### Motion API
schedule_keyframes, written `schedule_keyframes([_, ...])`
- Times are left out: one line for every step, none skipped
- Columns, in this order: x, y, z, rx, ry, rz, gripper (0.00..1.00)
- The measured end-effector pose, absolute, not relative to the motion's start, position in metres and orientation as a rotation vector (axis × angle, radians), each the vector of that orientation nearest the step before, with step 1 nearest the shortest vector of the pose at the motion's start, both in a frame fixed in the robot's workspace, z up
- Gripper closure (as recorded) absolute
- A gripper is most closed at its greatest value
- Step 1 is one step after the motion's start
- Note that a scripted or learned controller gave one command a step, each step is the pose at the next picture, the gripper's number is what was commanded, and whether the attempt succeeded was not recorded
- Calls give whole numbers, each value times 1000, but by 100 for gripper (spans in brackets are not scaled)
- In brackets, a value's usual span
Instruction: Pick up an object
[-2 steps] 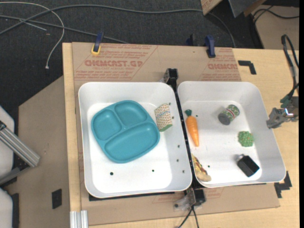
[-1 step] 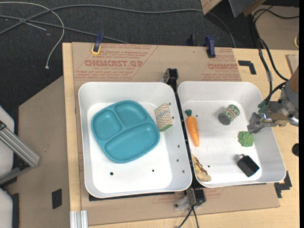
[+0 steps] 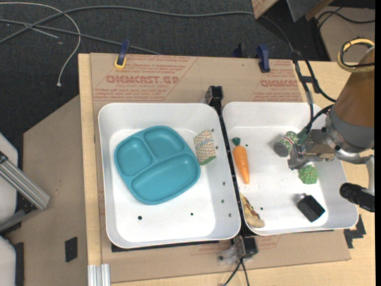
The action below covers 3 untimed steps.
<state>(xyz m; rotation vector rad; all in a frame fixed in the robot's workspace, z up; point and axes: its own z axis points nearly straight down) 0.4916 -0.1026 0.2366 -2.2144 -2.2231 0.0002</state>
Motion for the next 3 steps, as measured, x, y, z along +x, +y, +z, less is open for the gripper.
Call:
schedule_keyframes([493,-46,225,-2213,-2224,0,100])
schedule_keyframes([486,9,224,-2216,-2222,1,100])
schedule_keyframes([493,67,233,-2215,-2228,-3,100])
